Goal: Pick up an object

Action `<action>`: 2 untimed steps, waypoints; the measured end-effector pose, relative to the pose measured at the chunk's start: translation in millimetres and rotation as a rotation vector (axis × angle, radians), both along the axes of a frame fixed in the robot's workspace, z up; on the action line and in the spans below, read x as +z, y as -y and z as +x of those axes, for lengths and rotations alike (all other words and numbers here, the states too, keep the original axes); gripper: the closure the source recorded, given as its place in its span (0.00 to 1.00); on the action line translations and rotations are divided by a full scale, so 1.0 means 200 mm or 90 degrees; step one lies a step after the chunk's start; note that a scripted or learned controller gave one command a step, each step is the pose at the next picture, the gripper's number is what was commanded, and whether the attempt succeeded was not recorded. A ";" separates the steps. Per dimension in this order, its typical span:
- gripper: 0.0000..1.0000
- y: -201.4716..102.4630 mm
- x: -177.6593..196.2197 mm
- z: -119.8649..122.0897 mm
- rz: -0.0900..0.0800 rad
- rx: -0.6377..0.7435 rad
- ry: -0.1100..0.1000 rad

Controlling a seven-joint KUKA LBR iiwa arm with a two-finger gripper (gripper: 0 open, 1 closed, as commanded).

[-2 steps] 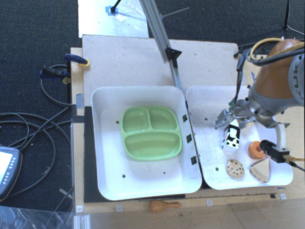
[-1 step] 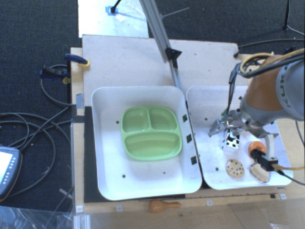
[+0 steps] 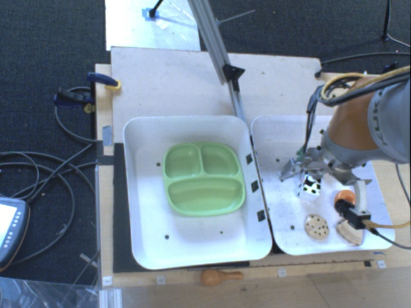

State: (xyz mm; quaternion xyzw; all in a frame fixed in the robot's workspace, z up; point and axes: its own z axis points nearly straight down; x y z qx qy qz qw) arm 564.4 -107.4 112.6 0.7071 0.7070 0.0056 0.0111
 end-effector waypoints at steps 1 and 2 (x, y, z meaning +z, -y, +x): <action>1.00 0.00 0.05 0.00 -0.001 0.000 0.002; 1.00 -0.04 0.33 -0.01 0.005 0.004 -0.011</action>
